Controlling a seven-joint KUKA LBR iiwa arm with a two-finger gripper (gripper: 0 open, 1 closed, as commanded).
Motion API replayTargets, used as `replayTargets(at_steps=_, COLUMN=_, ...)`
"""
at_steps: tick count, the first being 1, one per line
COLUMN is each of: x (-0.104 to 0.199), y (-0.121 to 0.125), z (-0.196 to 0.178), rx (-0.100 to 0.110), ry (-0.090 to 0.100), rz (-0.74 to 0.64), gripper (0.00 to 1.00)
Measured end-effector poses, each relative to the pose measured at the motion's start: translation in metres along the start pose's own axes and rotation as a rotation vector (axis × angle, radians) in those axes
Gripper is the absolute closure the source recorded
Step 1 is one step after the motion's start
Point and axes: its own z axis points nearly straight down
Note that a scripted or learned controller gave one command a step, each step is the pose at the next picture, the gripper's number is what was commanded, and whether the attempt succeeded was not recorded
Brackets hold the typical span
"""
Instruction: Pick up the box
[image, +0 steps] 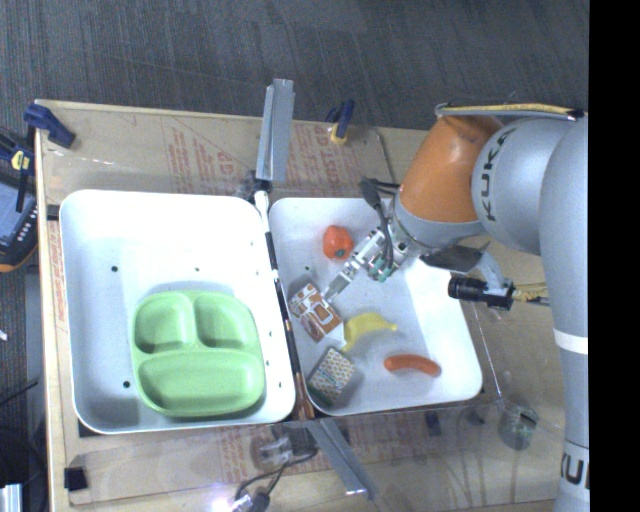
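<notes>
- The grey arm (530, 190), with its orange band, reaches in over the counter's (150, 150) right edge and slants down into the right bin (440, 330).
- The pincer (334, 287) hangs low in the left half of that bin, its tip just above the box (316, 309); whether it is released or clenched cannot be made out, and nothing can be seen gripped in it.
- The box, brown and white with a printed pattern, lies flat near the right bin's left wall, about halfway along it.
- A second small patterned packet (333, 374) leans in the right bin's near left corner, apart from the box.
- A yellow banana (368, 327) lies just right of the box, near the bin's middle.
- An orange-red sausage-shaped piece (412, 365) lies toward the right bin's near right corner.
- A round orange-red fruit (338, 241) sits toward the far left corner of the right bin, beside the arm's wrist.
- The left bin (100, 250) holds a green divided tray (198, 354) in its near half, lying flat with its three compartments facing up.
- The two bins stand side by side, with their inner walls touching along the counter's middle.
</notes>
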Motion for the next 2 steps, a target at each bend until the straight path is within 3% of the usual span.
replayTargets(at_steps=1, x=-0.059, y=-0.008, z=0.0, rx=0.0, ry=0.0, rz=0.245, gripper=0.0)
replayTargets(at_steps=2, x=-0.081, y=0.016, z=0.049, rx=0.003, ry=0.004, rz=0.719, gripper=0.0)
